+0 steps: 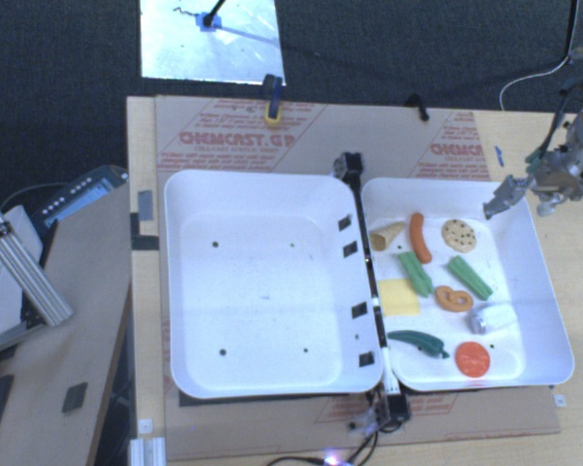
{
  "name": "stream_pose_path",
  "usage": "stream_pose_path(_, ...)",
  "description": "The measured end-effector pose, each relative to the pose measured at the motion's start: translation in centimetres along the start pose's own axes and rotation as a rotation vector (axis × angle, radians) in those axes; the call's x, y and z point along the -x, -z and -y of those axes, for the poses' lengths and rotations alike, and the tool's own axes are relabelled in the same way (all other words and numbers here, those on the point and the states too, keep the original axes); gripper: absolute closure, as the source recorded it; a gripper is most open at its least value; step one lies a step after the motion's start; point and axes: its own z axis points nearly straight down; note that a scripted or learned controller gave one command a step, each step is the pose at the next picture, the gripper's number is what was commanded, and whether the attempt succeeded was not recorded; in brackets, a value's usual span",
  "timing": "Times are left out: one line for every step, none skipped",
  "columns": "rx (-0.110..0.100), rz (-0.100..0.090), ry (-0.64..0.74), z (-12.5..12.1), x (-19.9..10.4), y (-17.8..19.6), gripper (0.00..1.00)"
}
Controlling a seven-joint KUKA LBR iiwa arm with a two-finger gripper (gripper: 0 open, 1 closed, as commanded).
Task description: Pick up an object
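The grey two-finger gripper [497, 205] hangs with fingers apart and empty above the right white bin's [544, 289] far-right corner. Near the far edge, an orange sausage [420, 237] lies lengthwise, near-to-far.

Two white bins, left bin [262, 289] and right bin [534, 289], both look like smooth moulded plastic with a soft sheen along the rims. Under them, the bench [301, 129] shows a pale wood-like board, matt, printed with red lettering. Far left, a metal plate [211, 27] gleams, scuffed and reflective. Behind it all, the dark floor covering [58, 56] reads as rough matt carpet. In the right bin, the toy foods: orange sausage [421, 237] glossy plastic, cookie [458, 234] dull and speckled, yellow cheese slice [400, 298] flat and matt, red tomato [472, 358] smooth. The gripper [510, 194] looks grey metal.
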Motion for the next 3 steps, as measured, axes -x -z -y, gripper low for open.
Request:
stream_pose_path(-0.008, -0.004, 0.003, 0.8, -3.2, -16.1, 0.0)
stream_pose_path(0.0, -0.002, 0.002, -6.6, 0.6, -15.1, 0.0)
stream_pose_path(-0.005, -0.002, -0.002, -0.4, -2.3, -15.2, 0.0)
